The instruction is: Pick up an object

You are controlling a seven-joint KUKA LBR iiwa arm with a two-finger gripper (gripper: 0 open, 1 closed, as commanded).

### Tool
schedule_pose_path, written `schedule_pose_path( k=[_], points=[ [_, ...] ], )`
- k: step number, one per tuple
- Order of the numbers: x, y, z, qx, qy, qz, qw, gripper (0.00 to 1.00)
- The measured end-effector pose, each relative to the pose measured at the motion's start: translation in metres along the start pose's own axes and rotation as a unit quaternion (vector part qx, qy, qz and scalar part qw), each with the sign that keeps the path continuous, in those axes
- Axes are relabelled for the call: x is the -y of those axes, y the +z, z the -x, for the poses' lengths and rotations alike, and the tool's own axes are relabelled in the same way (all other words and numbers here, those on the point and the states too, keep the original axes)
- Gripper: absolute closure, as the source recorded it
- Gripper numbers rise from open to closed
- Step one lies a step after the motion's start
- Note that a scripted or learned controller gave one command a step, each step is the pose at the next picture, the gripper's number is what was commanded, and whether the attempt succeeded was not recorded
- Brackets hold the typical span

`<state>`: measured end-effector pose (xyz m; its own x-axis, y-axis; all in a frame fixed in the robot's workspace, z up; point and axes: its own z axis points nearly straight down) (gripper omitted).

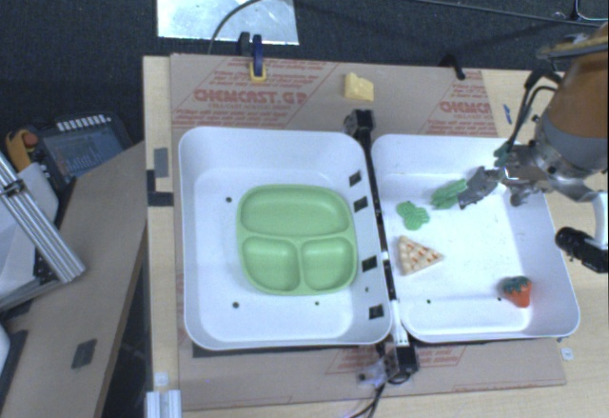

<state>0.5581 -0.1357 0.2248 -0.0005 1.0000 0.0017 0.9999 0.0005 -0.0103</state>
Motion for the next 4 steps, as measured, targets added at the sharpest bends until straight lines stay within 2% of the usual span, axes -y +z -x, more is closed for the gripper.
schedule_pose_path(
  k=[1, 2, 4],
  points=[
    [-0.002, -0.006, 0.0, 0.001, -0.001, 0.006, 1.0, 0.0],
    [0.003, 0.045, 0.008, 0.001, 0.0, 0.004, 1.0, 0.0],
    [-0.001, 0.14, 0.013, 0.0, 0.0, 0.004, 1.0, 0.0]
  ],
)
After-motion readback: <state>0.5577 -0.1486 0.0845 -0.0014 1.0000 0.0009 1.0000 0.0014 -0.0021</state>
